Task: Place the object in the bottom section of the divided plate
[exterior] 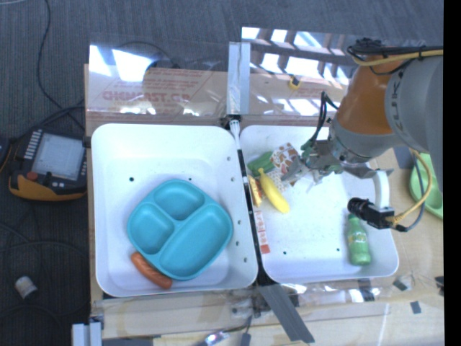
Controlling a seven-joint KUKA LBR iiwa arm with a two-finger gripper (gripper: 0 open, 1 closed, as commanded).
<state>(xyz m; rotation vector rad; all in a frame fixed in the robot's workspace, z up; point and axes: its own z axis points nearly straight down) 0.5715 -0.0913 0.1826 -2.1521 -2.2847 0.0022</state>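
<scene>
Camera view: gripper nr banana

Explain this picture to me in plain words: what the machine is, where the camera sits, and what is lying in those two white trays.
The picture comes from one camera fixed above a bench, looking down at a slant. The grey and orange shape at the right is a robot arm; its grasping part, the end effector, hangs over the right bin, near a yellow banana and a small printed packet. Whether it grips anything cannot be told from here. A green bottle lies toward that bin's right side. The left bin holds a blue divided plate with three sections, and an orange sausage-like toy lies against its lower left rim, outside the plate. On the floor at the left sits a handheld controller.
</scene>
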